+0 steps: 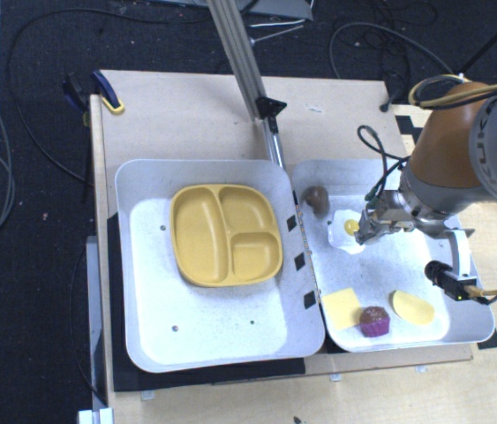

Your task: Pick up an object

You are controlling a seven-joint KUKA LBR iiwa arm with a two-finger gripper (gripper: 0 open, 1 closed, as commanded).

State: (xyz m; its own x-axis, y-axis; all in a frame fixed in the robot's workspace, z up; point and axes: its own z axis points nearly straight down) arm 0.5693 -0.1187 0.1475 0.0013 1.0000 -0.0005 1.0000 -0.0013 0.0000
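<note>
Two white bins side by side on the bench. Left bin [142, 325] has a yellow divided tray [226, 234] sitting in it, three compartments, a bit toward the far side and roughly centered left-to-right.

Right bin [469, 329] is where the action is. The arm [460, 148] comes in from the right w/ its orange band up top, and the gripper [365, 230] is down low at the far-left part of that bin, right on top of a fried egg toy [348, 230] (white w/ a yellow yolk). Tbh can't tell if the gripper is spread or pinched, the wrist body blocks the tips from this angle, and I can't see anything clearly between them, so not calling it a grab.

Other stuff in the right bin:
- brownish round thing [317, 199], just far-left of the egg, near the bin's far-left corner
- yellow square slice [341, 308], prob cheese, near-left part
- purple lumpy item [373, 321] just right of the slice, looks like it's touching or almost
- yellow oval piece [413, 307] further right, apart from the purple one

All three near-side items are well apart from the gripper. A metal pole [239, 51] runs diagonally from the far side down to the gap between the bins. Blue/yellow clamp [109, 93] at the bench's far-left corner.
</note>
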